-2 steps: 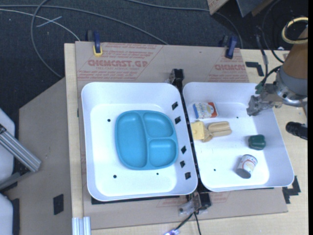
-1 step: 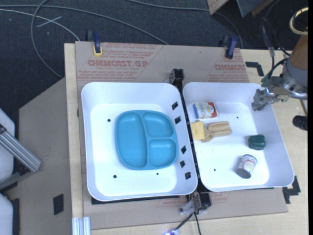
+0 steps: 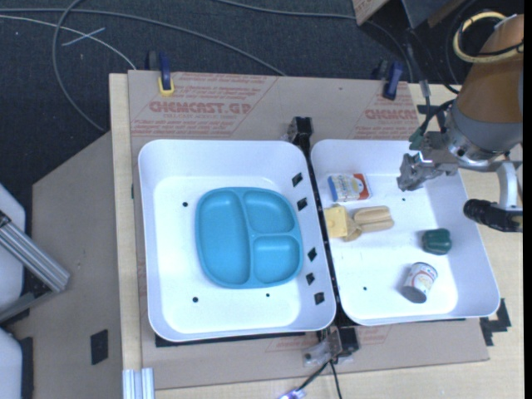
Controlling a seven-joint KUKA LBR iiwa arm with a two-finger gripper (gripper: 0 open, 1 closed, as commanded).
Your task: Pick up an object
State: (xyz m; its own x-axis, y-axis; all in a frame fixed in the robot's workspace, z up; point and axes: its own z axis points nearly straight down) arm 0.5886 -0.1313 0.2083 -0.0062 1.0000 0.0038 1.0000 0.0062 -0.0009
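Observation:
My gripper [image 3: 409,178] hangs over the upper right part of the right bin [image 3: 465,302], with nothing visible between its fingers. Left of it lies a small packet with a blue and red label [image 3: 347,187]. Below the packet rest a yellow block [image 3: 336,222] and a tan bun-shaped piece [image 3: 373,219], touching each other. A dark green lump [image 3: 436,241] sits toward the bin's right side. A small tin can [image 3: 420,281] lies tipped near the front right corner.
The left bin [image 3: 166,298] holds a blue divided tray [image 3: 249,237]. A black hinge strip [image 3: 311,223] separates the two bins. Clamps sit on the board's back edge, blue-and-yellow [image 3: 165,75] at left and blue [image 3: 391,79] at right. The arm's body [image 3: 492,90] looms at right.

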